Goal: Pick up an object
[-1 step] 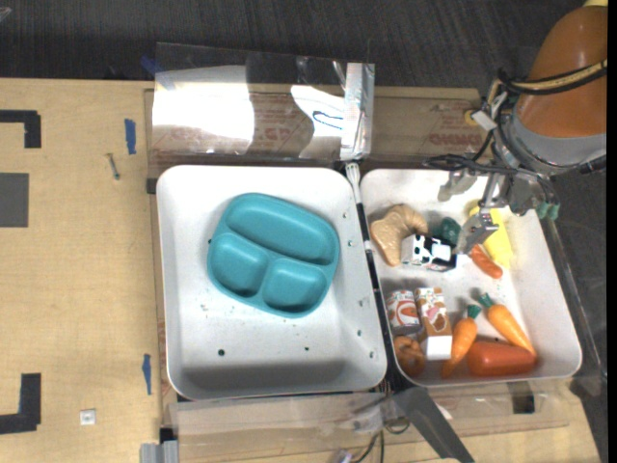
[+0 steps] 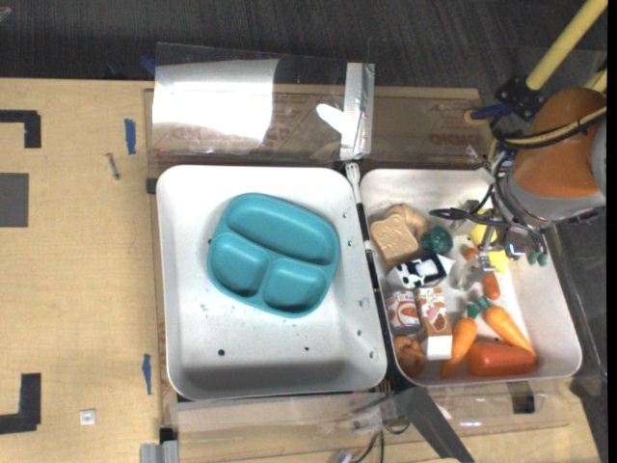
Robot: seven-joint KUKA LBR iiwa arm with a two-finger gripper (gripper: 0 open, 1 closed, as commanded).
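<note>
Fingers' state cannot be told: the gripper point(image 2: 485, 231) is a dark, wire-draped tangle hanging over the far right part of the right bin point(image 2: 564, 318), below the arm's orange band point(image 2: 557, 152). Beneath and left of it lie toy foods: bread slice point(image 2: 393, 236), black-and-white cow point(image 2: 421, 272), 2 carrots point(image 2: 505, 326) near the right wall, and a red pepper point(image 2: 497, 358) at the near edge. Left bin point(image 2: 183, 336) holds a teal 3-section plate point(image 2: 274, 252).

bench: pale wood top point(image 2: 77, 287) with black tape marks | floor: dark, behind the bench point(image 2: 289, 8) | back edge: clear plastic sheet point(image 2: 260, 114), glare
</note>
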